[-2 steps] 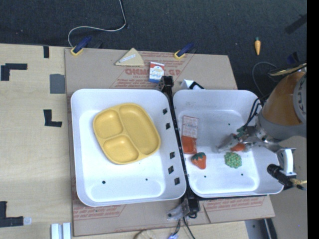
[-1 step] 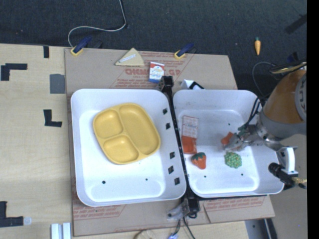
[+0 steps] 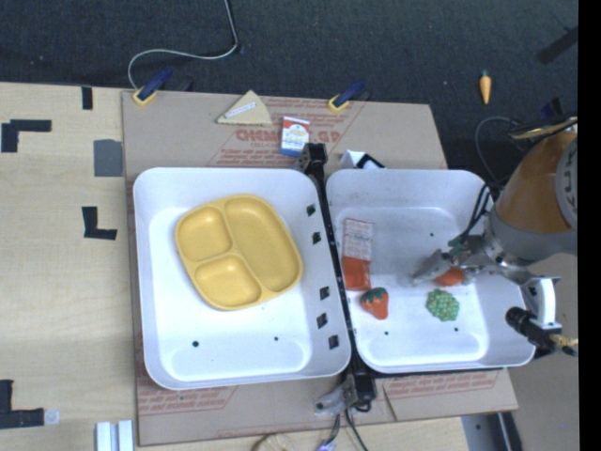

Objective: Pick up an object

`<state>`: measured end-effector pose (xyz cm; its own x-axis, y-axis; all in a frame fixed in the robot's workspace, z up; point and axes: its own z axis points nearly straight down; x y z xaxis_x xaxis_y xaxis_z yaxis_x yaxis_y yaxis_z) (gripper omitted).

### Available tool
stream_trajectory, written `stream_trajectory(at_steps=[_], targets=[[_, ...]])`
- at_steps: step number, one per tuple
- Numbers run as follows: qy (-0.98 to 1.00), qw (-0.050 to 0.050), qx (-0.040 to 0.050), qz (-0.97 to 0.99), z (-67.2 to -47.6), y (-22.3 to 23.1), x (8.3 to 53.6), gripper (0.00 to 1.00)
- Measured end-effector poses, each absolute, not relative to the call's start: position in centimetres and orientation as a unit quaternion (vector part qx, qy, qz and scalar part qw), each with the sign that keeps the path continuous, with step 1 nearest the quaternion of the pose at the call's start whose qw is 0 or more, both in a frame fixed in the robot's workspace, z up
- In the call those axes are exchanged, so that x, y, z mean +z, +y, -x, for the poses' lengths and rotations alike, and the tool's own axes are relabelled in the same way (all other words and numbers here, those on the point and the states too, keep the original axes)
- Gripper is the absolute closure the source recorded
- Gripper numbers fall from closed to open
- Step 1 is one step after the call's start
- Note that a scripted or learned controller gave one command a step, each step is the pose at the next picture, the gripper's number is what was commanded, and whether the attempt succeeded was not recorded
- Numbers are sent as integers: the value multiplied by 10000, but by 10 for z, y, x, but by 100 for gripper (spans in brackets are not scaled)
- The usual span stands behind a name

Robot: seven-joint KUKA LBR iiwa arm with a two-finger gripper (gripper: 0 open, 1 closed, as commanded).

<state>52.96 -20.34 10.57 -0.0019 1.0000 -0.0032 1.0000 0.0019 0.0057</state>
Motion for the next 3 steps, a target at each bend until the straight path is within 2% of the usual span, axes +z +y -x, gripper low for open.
stream_trajectory(at_steps=[1, 2, 3], targets=[[7075, 39, 10, -7067, -516, -201, 87, 0], [7077, 50, 8, -7065, -516, -201, 97, 100], [7079, -14, -1, -7063, -544, -151, 93, 100]])
